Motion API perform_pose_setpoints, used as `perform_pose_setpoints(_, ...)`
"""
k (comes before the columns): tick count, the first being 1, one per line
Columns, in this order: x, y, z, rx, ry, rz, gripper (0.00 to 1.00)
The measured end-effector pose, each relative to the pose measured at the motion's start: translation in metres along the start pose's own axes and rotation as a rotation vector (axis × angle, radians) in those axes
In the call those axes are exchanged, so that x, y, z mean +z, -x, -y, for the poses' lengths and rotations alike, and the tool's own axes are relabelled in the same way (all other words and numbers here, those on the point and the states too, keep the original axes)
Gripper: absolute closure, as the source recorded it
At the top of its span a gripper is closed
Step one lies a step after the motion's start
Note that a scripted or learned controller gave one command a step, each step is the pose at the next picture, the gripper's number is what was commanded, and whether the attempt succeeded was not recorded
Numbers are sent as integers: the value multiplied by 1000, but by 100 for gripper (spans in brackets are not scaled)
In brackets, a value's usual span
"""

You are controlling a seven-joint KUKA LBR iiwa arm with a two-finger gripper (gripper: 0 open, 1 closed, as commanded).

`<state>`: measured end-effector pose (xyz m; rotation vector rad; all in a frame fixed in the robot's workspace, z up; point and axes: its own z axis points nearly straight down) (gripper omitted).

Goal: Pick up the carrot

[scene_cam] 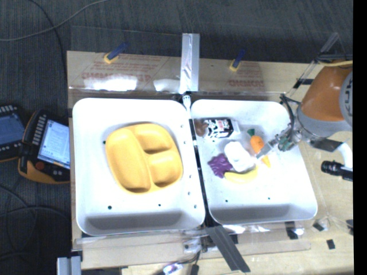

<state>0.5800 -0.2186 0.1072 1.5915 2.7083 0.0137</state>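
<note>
Gripper (269,148) down in the right bin (298,202), and the carrot (256,142) sits just to its left, nearly touching the tip. Whether the fingers are spread or closed, I can't tell from here. The carrot is small and orange with a green top, its long axis running roughly up-down, just beside the white object (238,156).

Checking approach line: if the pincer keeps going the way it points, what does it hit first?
Probably the carrot: the pincer points left into the right bin, its tip right beside the carrot. Height above it is unclear from this single view.
</note>
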Motion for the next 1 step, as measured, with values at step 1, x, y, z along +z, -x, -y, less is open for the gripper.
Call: perform_pose_setpoints(1, -96, -26, -17, -31, -5, 4, 100)
